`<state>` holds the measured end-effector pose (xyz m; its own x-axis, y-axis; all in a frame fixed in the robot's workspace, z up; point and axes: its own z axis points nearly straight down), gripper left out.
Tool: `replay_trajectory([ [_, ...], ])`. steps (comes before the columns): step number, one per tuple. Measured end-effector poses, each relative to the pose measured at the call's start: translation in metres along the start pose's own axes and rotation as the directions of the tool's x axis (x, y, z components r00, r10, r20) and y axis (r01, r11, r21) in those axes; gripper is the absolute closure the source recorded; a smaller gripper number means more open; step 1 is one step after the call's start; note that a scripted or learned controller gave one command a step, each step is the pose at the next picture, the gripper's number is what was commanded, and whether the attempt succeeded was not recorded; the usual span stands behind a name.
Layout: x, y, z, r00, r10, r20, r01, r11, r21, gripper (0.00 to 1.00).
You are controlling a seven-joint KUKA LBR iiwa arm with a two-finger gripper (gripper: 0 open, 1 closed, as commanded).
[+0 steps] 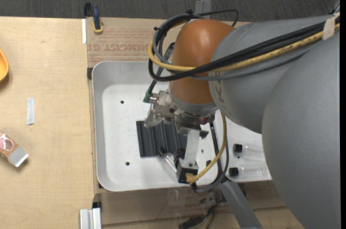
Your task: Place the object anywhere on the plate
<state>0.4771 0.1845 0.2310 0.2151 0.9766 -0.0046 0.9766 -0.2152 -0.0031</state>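
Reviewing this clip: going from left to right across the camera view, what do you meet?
Orange object at the left edge → small grey strip → white bin → dark ribbed object → orange band of the arm → grey arm.

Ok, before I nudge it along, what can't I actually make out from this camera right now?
- Gripper: the wrist and orange band sit over it, so the finger state is unreadable.
- Plate: not identifiable; the arm covers the right part of the white bin.
- Dark ribbed object: partly under the wrist, identity unclear.
- Orange item and a packet: cut off by the left edge.
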Motion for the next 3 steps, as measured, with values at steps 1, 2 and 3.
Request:
replay_trajectory([
  [1, 0.0000, 0.0000, 0.0000, 1.000, 0.000, 0.000, 0.000, 1.000, 0.000, 0.00],
  [2, 0.0000, 0.0000, 0.0000, 1.000, 0.000, 0.000, 0.000, 1.000, 0.000, 0.00],
  [3, 0.0000, 0.0000, 0.0000, 1.000, 0.000, 0.000, 0.000, 1.000, 0.000, 0.00],
])
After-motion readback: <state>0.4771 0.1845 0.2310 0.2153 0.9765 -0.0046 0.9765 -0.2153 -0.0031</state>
